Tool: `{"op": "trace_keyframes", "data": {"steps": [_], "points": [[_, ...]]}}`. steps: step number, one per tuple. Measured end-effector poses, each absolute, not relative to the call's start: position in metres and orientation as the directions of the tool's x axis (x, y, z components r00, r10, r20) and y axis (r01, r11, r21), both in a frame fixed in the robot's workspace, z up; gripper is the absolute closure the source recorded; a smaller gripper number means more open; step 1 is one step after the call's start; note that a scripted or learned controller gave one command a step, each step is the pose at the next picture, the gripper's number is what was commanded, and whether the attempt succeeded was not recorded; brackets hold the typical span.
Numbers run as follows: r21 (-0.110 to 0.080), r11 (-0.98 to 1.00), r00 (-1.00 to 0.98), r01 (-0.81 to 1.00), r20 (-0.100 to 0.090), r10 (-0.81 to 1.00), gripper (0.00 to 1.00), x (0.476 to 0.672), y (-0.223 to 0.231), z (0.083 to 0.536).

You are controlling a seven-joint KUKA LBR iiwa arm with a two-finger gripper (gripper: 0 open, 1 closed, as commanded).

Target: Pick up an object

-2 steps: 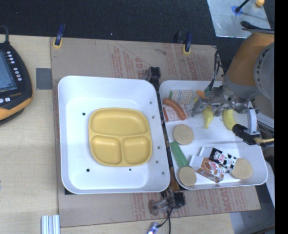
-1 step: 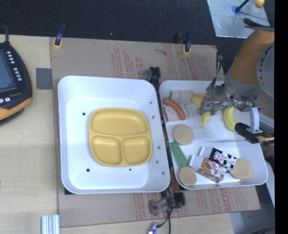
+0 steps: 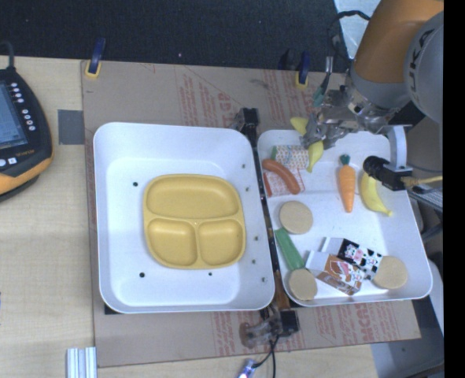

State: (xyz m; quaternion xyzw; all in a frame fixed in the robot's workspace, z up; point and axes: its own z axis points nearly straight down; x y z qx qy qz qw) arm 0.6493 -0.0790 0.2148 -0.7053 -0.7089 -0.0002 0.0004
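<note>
hand [image 3: 320,135] over right bin [image 3: 418,235] | grips yellow piece [image 3: 315,155]

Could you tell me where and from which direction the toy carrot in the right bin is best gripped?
Probably from above, fingers closing across the carrot near its thicker upper half. It lies flat, tip toward the camera, with bare bin floor on its left and the banana close on its right.

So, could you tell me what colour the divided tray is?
Yellow tray, clearest in the camera view.
</note>
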Motion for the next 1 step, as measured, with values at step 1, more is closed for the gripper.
{"op": "trace_keyframes", "data": {"steps": [1], "points": [[-0.006,0.007,-0.007,1.000,-0.001,1.000,1.00,0.5904,-0.0271,0.1911]]}}
